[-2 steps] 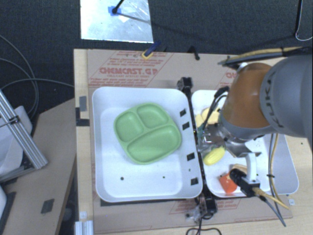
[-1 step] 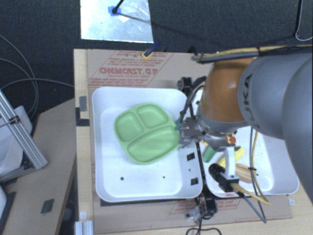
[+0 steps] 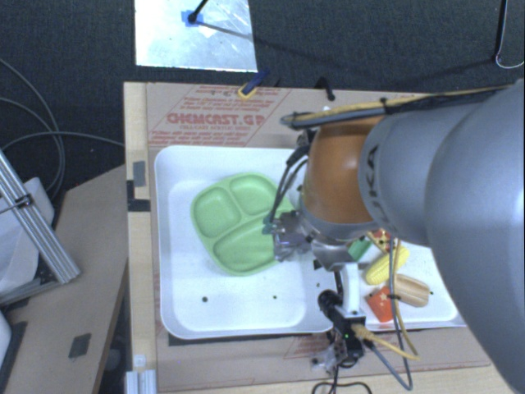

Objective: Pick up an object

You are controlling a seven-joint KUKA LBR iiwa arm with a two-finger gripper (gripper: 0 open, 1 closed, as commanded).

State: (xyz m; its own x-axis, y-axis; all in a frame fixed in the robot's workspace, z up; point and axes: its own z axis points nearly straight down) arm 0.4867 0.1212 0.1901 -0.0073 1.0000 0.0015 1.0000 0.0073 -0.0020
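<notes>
Bins side by side on the counter [image 3: 139, 220], centre of frame. Left bin [image 3: 238, 310] carries a green divided plate [image 3: 234, 220], lying flat toward its upper right. Right bin [image 3: 439, 302] at lower right shows a small heap: yellow piece [image 3: 379, 269], tan block [image 3: 413, 290], orange-red piece [image 3: 379, 304], bit of green [image 3: 358, 249]. Arm [image 3: 426, 179] comes in from the right and covers most of that bin. Claw [image 3: 287, 240] sits at the plate's right edge; cannot tell its state. Cardboard [image 3: 217, 113] under the bins at top; shiny sheet [image 3: 195, 23] on dark floor, upper left. Cables [image 3: 361, 343] trail over the bottom edge.
</notes>
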